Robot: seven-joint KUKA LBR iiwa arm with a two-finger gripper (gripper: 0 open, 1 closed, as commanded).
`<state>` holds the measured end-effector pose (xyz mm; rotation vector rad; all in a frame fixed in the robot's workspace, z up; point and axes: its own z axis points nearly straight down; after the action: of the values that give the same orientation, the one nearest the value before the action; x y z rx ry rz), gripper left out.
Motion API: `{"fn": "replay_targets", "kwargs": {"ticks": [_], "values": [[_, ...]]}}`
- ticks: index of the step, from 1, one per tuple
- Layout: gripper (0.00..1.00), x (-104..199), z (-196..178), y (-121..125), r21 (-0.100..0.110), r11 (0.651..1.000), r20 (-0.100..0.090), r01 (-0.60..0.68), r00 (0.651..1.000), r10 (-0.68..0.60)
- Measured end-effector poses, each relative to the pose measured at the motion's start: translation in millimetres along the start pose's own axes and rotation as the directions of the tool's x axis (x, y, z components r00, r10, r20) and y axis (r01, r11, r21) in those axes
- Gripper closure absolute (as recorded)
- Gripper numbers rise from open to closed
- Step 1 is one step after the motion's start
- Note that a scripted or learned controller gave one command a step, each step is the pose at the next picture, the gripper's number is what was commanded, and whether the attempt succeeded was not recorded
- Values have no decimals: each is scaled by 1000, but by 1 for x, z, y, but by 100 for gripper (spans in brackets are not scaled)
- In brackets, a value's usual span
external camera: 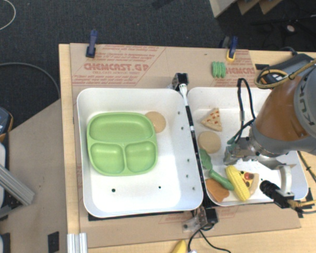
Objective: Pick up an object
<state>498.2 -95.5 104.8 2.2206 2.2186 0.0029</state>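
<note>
My gripper [236,156] hangs low over the middle of the right bin [197,96], under the grey and orange wrist. Just below it lies a yellow corn cob [237,182], partly over a small pizza piece [249,179]. A green bean pod [217,175] and an orange carrot-like piece [218,192] lie to the gripper's lower left. A tan round cookie [209,141] sits just left of it, and a pizza slice [213,119] lies farther back. The arm hides the bin's right half.
The left bin [171,157] holds a green divided plate [121,143] with a tan disc [156,121] at its back right corner. A green ridged item [218,69] lies on the board behind the right bin. Cables run along the divider between the bins.
</note>
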Motion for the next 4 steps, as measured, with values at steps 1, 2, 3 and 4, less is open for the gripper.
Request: {"fn": "replay_targets", "kwargs": {"ticks": [1, 2, 3, 4], "values": [[100, 77, -140, -4, -13, 1000, -4, 12, 1000, -12], [100, 125, -92, -20, 9, 1000, -3, 5, 1000, -5], [100, 136, -235, -16, -14, 1000, -4, 5, 1000, -5], [100, 113, -224, -18, 5, 1000, 0, -3, 1000, 3]]}}
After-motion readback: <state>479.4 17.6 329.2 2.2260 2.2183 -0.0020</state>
